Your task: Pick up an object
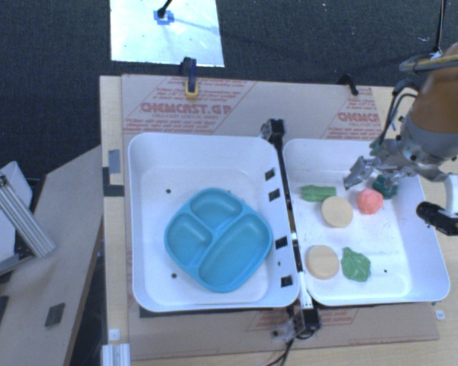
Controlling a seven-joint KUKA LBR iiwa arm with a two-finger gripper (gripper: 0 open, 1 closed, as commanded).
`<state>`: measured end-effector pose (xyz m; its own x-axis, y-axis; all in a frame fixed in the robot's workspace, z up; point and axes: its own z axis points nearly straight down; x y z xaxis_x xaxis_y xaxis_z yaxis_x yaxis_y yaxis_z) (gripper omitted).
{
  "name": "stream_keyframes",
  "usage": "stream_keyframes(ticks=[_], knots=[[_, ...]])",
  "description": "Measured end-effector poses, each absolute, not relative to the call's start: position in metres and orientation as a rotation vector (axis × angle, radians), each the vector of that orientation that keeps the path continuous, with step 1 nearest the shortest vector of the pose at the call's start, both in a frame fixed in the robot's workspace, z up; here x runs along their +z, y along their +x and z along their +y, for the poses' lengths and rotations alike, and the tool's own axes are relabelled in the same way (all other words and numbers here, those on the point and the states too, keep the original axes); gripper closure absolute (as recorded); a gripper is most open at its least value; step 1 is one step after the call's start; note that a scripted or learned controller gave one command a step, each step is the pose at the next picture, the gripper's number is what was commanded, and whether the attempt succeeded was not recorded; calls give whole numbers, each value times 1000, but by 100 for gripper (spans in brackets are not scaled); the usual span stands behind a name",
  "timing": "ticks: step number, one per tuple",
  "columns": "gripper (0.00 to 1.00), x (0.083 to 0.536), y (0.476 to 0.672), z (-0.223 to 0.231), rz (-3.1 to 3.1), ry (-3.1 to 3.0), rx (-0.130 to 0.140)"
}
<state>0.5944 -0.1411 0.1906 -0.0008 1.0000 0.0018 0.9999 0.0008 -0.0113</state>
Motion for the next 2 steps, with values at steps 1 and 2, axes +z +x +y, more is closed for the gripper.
stream_keyframes(ticks=[1,2], knots=[[0,198,597,-141,-2226,-2218,-1],[0,146,599,-151,-2223,-2220,1]])
